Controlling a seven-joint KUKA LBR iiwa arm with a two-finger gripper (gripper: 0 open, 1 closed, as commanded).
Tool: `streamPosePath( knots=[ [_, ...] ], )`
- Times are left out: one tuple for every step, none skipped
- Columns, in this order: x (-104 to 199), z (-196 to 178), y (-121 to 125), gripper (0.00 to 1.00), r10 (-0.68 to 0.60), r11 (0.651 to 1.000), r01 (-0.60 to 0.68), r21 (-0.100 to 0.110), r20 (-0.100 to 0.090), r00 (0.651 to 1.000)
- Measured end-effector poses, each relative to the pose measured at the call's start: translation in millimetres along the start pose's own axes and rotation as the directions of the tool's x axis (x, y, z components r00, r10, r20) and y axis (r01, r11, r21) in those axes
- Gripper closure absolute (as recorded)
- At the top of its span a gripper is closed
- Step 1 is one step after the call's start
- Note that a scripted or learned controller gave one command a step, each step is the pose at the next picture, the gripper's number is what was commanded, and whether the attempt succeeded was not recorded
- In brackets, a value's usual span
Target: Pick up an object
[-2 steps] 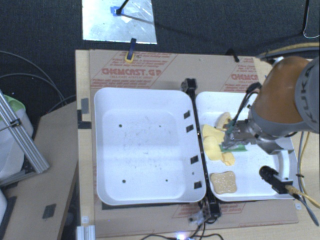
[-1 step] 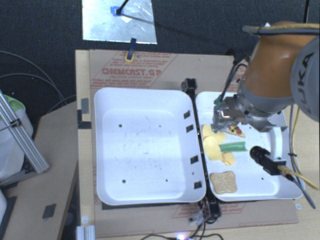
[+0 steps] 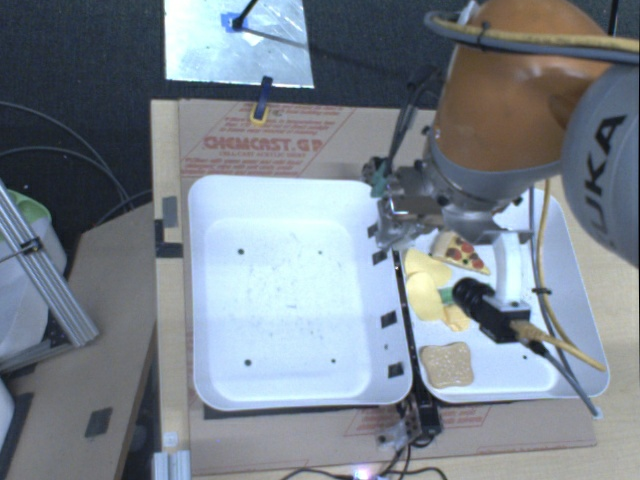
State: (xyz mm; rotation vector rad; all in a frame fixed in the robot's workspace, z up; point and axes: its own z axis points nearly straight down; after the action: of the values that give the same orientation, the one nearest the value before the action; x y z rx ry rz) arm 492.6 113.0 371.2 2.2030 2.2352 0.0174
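Camera view has the end effector (image 3: 425, 230) low over the right bin (image 3: 570, 298), near its inner wall; whether it is released or clenched I cannot tell. Just toward the near edge lies the yellow toy (image 3: 428, 288), its long axis running away from the arm, beside a pizza slice (image 3: 463, 253). A bread slice (image 3: 447, 364) sits nearer still.

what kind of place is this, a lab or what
Probably a robotics lab's grasping test bench: a KUKA arm reaches over two white bins, with toy food like a pizza slice and toast.
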Motion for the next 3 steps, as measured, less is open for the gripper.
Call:
streamPosePath(
  knots=[
    [-6,-7,1,1.0,0.006,1.0,-0.006,0.004,0.005,1.0],
    [-6,-17,2,1.0,0.0,1.0,0.0,0.002,0.004,1.0],
    [-6,-17,2,0.0,0.0,1.0,0.0,0.003,0.004,1.0]
  ],
)
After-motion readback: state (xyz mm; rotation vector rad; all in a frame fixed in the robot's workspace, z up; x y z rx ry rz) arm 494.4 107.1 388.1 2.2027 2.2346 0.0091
